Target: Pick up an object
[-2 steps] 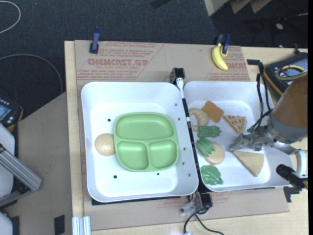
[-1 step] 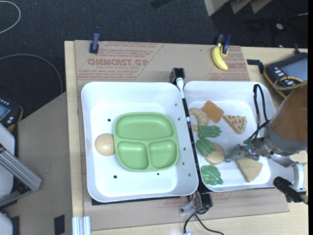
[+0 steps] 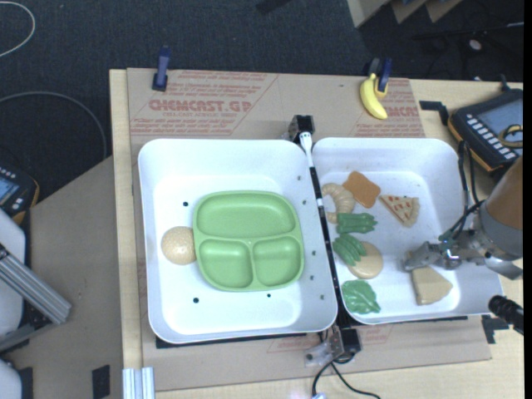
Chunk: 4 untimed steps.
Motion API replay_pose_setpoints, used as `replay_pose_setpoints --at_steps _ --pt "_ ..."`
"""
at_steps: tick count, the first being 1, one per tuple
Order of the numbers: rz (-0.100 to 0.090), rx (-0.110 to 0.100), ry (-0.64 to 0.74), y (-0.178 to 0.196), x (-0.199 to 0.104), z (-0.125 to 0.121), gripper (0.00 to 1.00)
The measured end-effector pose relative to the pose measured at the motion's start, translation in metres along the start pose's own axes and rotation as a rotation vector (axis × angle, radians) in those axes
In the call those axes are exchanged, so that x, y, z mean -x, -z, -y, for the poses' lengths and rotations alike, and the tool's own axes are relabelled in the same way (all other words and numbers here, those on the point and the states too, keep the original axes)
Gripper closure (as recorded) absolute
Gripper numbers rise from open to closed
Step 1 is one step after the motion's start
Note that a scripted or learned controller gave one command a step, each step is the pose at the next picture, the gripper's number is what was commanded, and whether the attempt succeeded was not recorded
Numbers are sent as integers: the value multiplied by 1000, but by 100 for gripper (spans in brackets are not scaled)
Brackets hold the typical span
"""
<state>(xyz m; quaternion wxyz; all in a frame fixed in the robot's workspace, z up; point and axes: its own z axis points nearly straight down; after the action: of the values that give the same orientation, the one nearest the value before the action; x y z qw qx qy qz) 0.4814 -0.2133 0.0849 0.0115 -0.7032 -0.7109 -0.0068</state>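
Gripper (image 3: 420,258) low in right bin (image 3: 391,150), just above cheese wedge (image 3: 431,287). You can't tell its grip state; nothing seen held. Wedge on bin floor. Pick not done: grasp, lift remain.

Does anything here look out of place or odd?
Yes. A banana lies on the bench behind the right bin, outside both bins. A beige round piece sits beside the green tray in the left bin, not in a compartment.
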Motion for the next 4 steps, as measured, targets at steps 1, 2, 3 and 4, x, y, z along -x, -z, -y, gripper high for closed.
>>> replay_pose_setpoints --at_steps 1,2,3,4 --pt "26 11 -4 -1 -46 -51 0" --pt "2 8 2 1 0 -36 0" --pt "16 12 0 12 2 -36 100" --pt "25 5 -13 0 9 -7 100"
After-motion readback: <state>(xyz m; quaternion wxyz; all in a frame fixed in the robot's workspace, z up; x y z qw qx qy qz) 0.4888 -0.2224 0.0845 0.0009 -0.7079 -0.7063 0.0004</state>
